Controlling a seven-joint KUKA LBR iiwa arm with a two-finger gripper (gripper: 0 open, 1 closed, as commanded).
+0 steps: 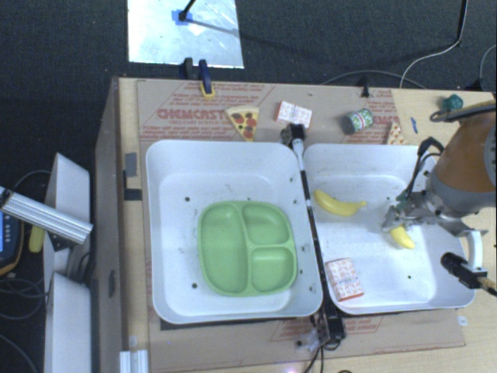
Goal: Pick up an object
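1. Yellow is what I watch in the right bin (373, 298): a small yellow piece (402, 238) lies on the bin floor right under my claw (397, 221), and a banana (338, 203) rests to its left, near the divider between the bins.
2. My reading of progress: nothing is lifted yet. The arm has its claw down at the yellow piece, so I judge this to be the grasp attempt itself, with the closing, the lift and the check all left to do.
3. The claw looks to be touching or just above the yellow piece, whose lower end pokes out below the tips. I cannot tell whether the claw is open or closed from this slant, nor whether the piece sits between its tips.
4. Other candidates: a small red-and-white packet (344, 278) lies near the front left corner of the right bin, well apart from the claw.
5. A green divided plate (248, 248) sits in the left bin (178, 169), far from the action.
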